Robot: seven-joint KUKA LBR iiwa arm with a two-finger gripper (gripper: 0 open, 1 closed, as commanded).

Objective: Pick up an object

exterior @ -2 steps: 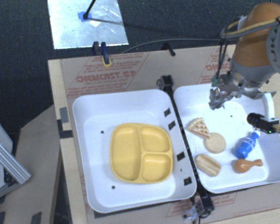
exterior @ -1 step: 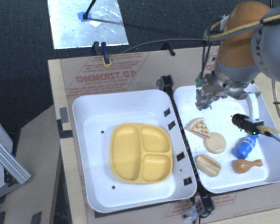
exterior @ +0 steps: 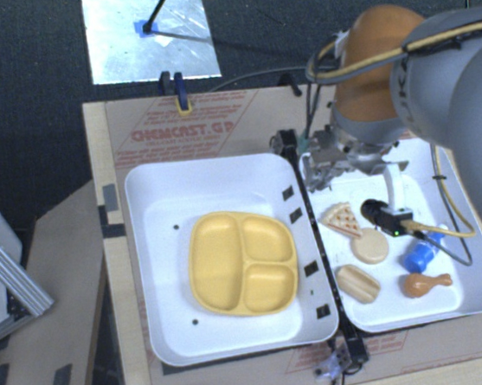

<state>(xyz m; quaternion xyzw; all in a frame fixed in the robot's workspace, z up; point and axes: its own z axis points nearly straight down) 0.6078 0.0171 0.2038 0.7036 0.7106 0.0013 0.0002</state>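
The gripper (exterior: 319, 174) was seen over the far left corner of the right shallow white bin (exterior: 481, 281); its state could not be told; just nearer were seen a tan triangular pizza-slice toy (exterior: 341, 218), a round beige biscuit (exterior: 371, 247), a small blue block (exterior: 418, 256) and a brown drumstick toy (exterior: 422, 284).

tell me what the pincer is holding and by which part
Nothing that shows: the pincer hangs at the right bin's top left corner, apart from the pizza slice below it.
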